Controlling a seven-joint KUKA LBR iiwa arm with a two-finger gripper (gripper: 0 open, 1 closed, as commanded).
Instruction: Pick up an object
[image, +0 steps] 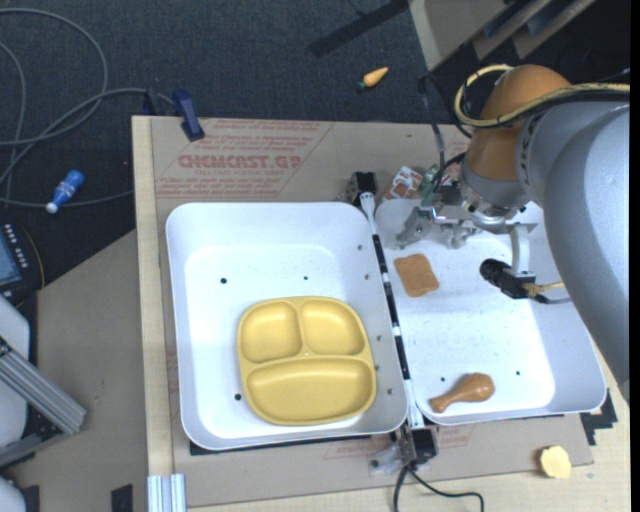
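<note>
A broad, smooth grey arm (590, 190) of rounded shape is seen. Above the wrist a glossy orange band (508, 125) is carried, over which a thin yellow cable (468, 97) is looped. The gripper (437, 228) is made of pale silver metal.

"CHEMCAST GP" on brown board (240, 150)

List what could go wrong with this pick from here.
1. The flat brown piece lies low on the right bin floor, close to the wall shared with the other bin. The pincer may clip that wall or slide over the piece without catching it.
2. The drumstick-shaped piece is rounded and lies near the bin's front rim, so a push might roll it away rather than seat it.
</note>
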